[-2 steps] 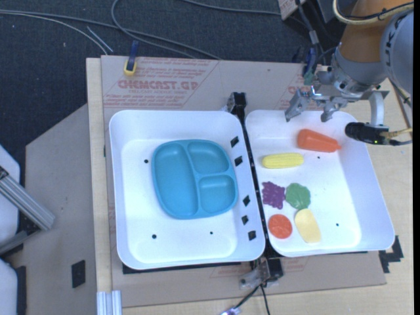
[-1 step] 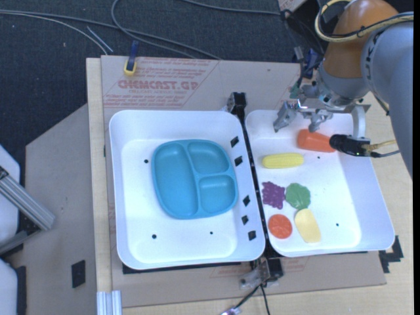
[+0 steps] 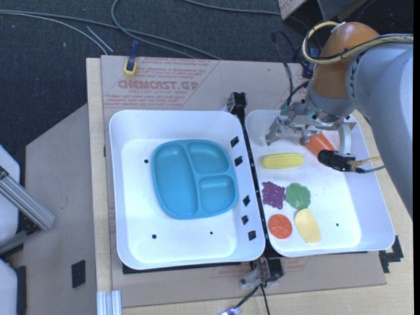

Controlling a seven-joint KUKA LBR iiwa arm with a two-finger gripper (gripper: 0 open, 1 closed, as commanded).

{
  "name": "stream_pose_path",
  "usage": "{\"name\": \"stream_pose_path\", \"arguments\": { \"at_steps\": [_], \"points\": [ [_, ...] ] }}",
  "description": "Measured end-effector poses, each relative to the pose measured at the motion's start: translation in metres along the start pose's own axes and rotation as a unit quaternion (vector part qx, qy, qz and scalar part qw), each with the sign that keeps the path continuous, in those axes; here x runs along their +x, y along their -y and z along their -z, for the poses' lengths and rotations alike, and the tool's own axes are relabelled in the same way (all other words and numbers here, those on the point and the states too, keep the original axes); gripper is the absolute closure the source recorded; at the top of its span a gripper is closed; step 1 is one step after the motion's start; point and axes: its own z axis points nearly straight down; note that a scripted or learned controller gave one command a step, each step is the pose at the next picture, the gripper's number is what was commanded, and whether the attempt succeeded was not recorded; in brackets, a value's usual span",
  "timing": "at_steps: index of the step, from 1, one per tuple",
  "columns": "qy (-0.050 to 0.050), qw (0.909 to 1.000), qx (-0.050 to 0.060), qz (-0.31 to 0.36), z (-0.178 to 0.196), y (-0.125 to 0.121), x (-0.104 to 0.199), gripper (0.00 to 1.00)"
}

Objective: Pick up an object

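My gripper [image 3: 289,138] hangs low over the far end of the right bin [image 3: 367,195], its fingers spread open with only bare white floor between them. Just in front of it lies a yellow corn cob [image 3: 283,161]. An orange carrot-like piece [image 3: 319,142] lies beside the right finger, partly hidden by the wrist. Further forward in the same bin sit a purple grape bunch [image 3: 273,193], a green piece [image 3: 298,195], a red-orange round piece [image 3: 281,226] and a pale yellow piece [image 3: 307,226].
The left bin [image 3: 131,228] holds a blue divided plate [image 3: 194,178]. A black divider with clips [image 3: 246,182] runs between the bins. The grey arm with its orange band [image 3: 341,44] enters from the upper right above the right bin's far corner.
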Motion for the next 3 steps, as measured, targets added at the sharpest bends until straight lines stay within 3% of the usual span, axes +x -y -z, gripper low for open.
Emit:
{"name": "stream_pose_path", "arguments": {
  "at_steps": [1, 2, 3],
  "points": [
    [0.000, 1.0000, -0.001, 0.000, -0.010, 0.000, 0.001, 0.00],
    [0.000, 1.0000, -0.003, 0.001, 0.003, -0.001, 0.001, 1.00],
    [0.001, 1.0000, -0.006, 0.000, 0.068, 0.001, 0.003, 1.00]
  ]
}}
